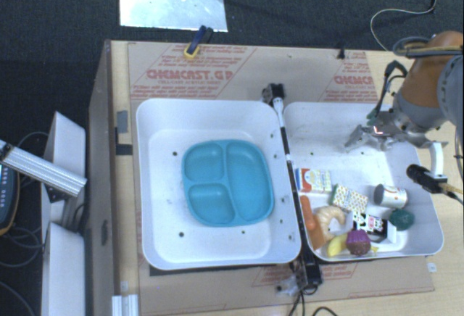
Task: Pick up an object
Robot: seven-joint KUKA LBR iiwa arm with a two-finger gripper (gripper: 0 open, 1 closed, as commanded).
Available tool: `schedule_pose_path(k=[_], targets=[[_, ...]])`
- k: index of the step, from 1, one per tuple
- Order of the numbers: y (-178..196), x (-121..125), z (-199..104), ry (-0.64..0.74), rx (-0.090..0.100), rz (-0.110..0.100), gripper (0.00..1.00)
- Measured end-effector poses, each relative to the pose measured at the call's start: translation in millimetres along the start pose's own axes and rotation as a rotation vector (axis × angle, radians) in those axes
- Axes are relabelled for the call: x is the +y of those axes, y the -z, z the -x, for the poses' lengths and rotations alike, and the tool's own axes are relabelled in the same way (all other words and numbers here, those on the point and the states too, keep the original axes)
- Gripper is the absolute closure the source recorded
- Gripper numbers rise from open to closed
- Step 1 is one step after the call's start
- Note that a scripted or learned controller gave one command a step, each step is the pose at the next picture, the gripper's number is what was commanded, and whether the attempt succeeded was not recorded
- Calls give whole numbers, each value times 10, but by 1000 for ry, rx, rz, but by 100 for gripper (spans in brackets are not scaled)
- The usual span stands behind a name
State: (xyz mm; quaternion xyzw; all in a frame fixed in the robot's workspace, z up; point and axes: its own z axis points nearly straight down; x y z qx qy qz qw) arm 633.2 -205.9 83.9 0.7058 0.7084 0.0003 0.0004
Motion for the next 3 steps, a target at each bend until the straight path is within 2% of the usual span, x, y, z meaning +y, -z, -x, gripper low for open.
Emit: schedule_pose_path(k=[1, 2, 3], targets=[[124, 18, 3, 3, -2, 5, 100], [122, 17, 3, 3, -2, 5, 0], [6, -246, 5, -2, -1, 0, 0]])
